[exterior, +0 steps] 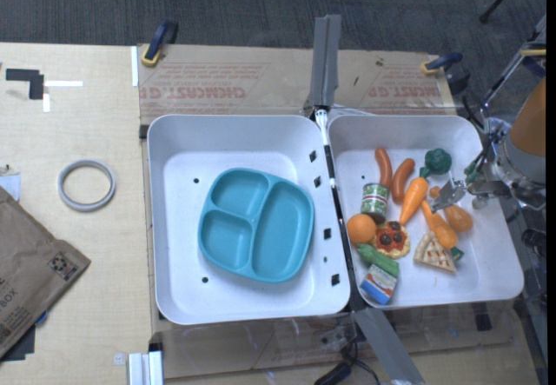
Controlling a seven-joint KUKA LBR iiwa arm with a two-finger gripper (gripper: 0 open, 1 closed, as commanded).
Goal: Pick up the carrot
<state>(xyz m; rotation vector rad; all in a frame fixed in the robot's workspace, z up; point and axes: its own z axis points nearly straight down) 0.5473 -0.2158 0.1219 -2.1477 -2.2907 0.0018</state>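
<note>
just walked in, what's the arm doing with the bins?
The gripper sits low over the right bin, beside the carrot in a pile of toy food: hot dogs, a can, an orange, broccoli, a pizza slice. Nothing is visibly held. A blue divided plate lies in the left bin.

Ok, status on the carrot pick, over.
Tool low in the right bin, just right of the carrot. Carrot lying free, not gripped. Sausage and can crowd its left side.
</note>
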